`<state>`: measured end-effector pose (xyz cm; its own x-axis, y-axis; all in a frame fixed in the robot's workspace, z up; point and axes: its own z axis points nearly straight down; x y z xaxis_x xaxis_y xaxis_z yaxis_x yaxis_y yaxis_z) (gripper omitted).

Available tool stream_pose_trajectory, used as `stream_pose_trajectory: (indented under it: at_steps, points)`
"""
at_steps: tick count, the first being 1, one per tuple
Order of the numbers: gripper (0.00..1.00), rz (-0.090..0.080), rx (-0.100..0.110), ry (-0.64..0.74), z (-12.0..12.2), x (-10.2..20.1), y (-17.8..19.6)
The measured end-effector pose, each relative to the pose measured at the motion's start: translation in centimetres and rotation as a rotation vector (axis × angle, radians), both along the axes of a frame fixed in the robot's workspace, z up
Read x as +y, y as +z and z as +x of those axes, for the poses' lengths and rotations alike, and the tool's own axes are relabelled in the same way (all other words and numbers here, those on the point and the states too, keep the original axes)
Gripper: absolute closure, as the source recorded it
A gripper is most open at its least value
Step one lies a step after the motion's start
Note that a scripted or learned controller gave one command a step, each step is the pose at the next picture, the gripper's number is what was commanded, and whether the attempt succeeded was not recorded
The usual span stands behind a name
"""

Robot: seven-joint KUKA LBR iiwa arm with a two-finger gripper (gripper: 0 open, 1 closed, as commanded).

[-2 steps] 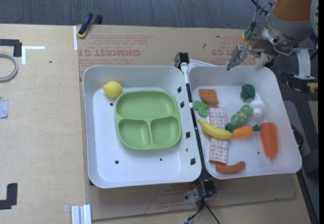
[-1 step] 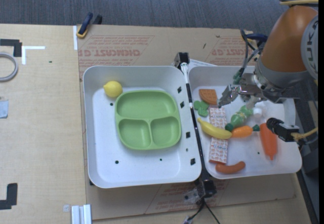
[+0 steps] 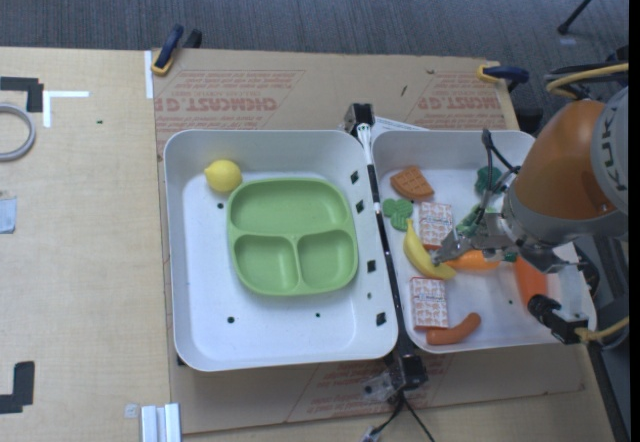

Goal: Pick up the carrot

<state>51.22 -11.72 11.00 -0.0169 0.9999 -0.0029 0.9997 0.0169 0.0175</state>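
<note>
Because the carrot [image 3: 476, 263] lies in the right bin [image 3: 455, 146], at about three o'clock from the banana [image 3: 424, 257] and touching the gripper [image 3: 462, 249], the grasp wants care. Whether the claw is spread or pinching the carrot I cannot tell. A good try would, I judge, centre on the orange body and avoid the banana and the cracker packet [image 3: 436, 224] at eleven o'clock.

You see two bins [image 3: 190, 260] of smooth, glossy white plastic sitting on matt brown cardboard [image 3: 250, 95]. The green tray [image 3: 293, 235] looks like smooth matt plastic, and the floor [image 3: 300, 0] is rough grey carpet.
</note>
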Motion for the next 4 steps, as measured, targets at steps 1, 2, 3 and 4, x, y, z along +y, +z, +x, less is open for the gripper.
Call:
stream_pose_trajectory:
  at_steps: [1, 2, 3, 4]
  points:
    - [0.00, -0.002, 0.016, 0.375, 2.1, -1.7, -1.7]
    - [0.00, -0.004, 0.017, 0.736, -3.4, -1.1, -1.7]
    - [0.00, -0.007, 0.015, 0.856, 3.8, 2.7, 8.3]
    - [0.00, -0.007, 0.016, 0.945, -0.7, -2.9, -1.8]
